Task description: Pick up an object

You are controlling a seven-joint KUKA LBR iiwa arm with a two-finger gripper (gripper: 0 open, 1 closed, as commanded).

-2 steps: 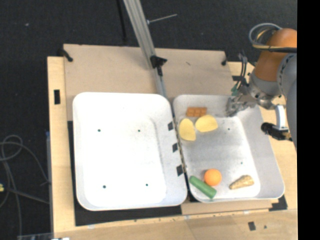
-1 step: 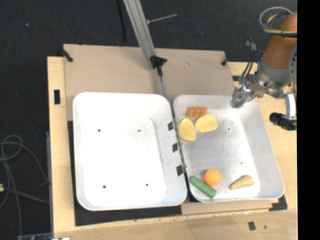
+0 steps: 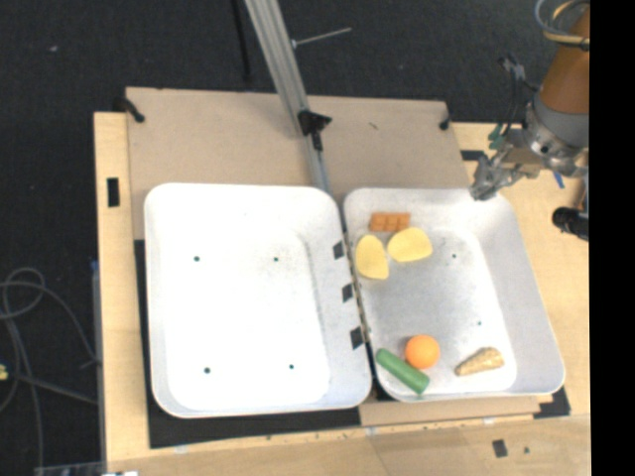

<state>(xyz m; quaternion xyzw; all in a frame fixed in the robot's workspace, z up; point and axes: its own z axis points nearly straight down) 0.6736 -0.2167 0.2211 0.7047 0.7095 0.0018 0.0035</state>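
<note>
Camera view: gripper state unclear, above right bin's smooth rounded rim.

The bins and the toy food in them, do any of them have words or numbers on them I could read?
None can be read. The left bin and right bin show small dark dots, not letters. The orange ball, green stick and yellow pieces look plain, and so does the arm.
</note>
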